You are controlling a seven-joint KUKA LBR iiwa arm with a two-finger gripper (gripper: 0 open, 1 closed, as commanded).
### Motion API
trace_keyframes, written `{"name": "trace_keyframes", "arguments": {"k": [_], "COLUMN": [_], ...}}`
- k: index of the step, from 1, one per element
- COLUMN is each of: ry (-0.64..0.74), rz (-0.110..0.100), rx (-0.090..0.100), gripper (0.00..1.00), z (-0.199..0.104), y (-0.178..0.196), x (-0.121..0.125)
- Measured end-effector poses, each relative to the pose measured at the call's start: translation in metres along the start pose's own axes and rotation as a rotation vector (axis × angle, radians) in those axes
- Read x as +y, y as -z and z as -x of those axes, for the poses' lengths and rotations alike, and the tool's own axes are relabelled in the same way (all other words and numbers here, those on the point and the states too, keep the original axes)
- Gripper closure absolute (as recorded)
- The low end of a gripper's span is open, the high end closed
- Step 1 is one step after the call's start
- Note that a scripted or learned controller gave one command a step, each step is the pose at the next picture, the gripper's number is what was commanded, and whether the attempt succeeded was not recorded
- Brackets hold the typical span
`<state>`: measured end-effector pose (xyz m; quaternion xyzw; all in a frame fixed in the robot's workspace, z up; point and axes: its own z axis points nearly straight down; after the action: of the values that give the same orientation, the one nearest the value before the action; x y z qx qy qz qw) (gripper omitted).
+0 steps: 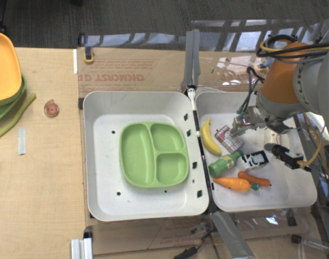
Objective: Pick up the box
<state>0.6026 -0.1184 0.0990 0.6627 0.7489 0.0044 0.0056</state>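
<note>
The box (227,138), small with pink and white print, lies in the right bin (294,198) just right of a yellow banana (208,137). My gripper (241,125) hangs from the orange-banded wrist directly above the box's upper right corner, very close to it or touching it. From this slant I cannot tell whether the box is between the fingers.
A green bottle (225,163), two carrots (233,183) (255,178) and a black-and-white object (255,158) lie below the box. A green divided plate (153,154) sits in the left bin (99,198). Yellow and green dishes (3,77) stand at the far left.
</note>
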Motion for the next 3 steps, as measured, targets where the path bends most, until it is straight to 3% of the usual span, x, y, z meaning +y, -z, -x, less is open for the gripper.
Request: {"name": "trace_keyframes", "arguments": {"k": [1,2,3], "ry": [0.484,0.342,0.542], "rz": [0.001,0.003,0.002], "rx": [-0.005,-0.003,-0.006], "gripper": [1.00,1.00,1.00], "z": [-0.007,-0.015,-0.017], "y": [0.000,0.000,0.001], "x": [0.000,-0.030,-0.032]}}
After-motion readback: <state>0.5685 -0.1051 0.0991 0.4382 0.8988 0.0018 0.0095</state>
